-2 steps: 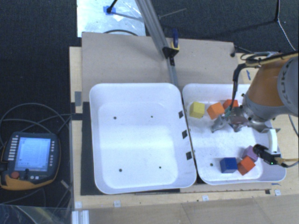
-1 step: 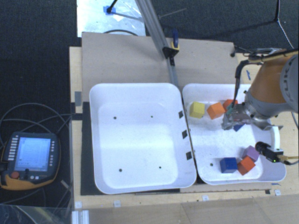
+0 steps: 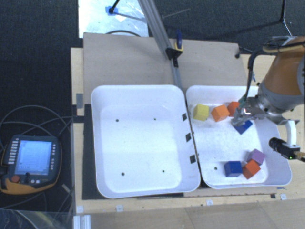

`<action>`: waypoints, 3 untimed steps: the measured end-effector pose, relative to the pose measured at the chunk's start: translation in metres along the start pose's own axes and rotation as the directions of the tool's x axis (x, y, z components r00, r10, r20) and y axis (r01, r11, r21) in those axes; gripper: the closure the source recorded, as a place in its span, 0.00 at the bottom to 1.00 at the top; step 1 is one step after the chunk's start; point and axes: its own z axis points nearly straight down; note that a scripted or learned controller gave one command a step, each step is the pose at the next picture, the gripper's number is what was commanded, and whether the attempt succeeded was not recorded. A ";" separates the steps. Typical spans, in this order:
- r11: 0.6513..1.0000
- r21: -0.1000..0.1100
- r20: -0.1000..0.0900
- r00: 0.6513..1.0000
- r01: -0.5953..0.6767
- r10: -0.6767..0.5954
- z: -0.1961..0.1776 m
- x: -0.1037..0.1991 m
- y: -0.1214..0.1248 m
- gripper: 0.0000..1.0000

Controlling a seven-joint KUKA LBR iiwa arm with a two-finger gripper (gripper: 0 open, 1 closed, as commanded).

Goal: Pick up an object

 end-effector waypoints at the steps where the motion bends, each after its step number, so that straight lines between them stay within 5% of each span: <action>1: 1.000 0.001 0.000 1.000 0.000 0.000 -0.038 0.000 0.002 1.00; 3: 1.000 0.005 -0.003 1.000 0.005 -0.005 -0.036 0.100 0.026 1.00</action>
